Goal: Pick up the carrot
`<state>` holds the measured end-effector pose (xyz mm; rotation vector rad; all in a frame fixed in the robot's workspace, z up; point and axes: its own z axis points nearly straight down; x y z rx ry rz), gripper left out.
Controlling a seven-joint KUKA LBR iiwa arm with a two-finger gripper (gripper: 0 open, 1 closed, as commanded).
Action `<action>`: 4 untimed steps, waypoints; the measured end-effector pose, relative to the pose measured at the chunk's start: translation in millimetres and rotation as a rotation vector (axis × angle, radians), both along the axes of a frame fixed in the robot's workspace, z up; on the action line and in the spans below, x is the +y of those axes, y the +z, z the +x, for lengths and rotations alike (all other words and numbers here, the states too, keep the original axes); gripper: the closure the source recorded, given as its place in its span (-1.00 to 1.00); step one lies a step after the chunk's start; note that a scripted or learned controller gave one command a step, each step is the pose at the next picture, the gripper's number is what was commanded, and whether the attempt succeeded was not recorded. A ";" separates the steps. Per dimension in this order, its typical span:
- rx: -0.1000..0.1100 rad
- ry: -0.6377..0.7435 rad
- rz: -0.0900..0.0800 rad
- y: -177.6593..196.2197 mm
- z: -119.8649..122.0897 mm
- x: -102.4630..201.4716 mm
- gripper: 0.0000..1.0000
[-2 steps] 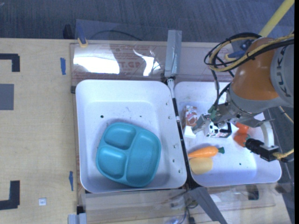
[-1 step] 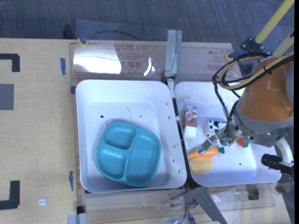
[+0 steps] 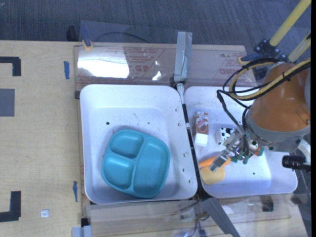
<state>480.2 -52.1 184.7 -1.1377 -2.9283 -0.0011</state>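
The carrot (image 3: 206, 162) is a small orange piece lying in the right bin (image 3: 276, 181), close to its left wall. My gripper (image 3: 218, 164) reaches down from the right and its tip sits right over the carrot's right end, hiding that end. The arm's orange band and grey wrist cover the bin's right half. The carrot still rests low in the bin, beside a pale yellow round item (image 3: 211, 177).
The right bin also holds a brown-red packet (image 3: 201, 122), a white cube (image 3: 201, 139) and a black-and-white item (image 3: 226, 132). A teal divided plate (image 3: 136, 164) lies in the left bin (image 3: 98, 102). Black cables loop above the wrist.
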 end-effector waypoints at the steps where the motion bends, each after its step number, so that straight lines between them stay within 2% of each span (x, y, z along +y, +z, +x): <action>1: -0.034 0.075 -0.006 -72.3 54.1 -51.3 -1.00; 2: -0.012 0.138 -0.006 -16.9 145.5 -119.8 -1.00; 3: -0.004 0.211 0.000 -23.0 102.8 -60.2 -1.00; 4: -0.005 0.317 0.000 1.4 42.9 3.0 -1.00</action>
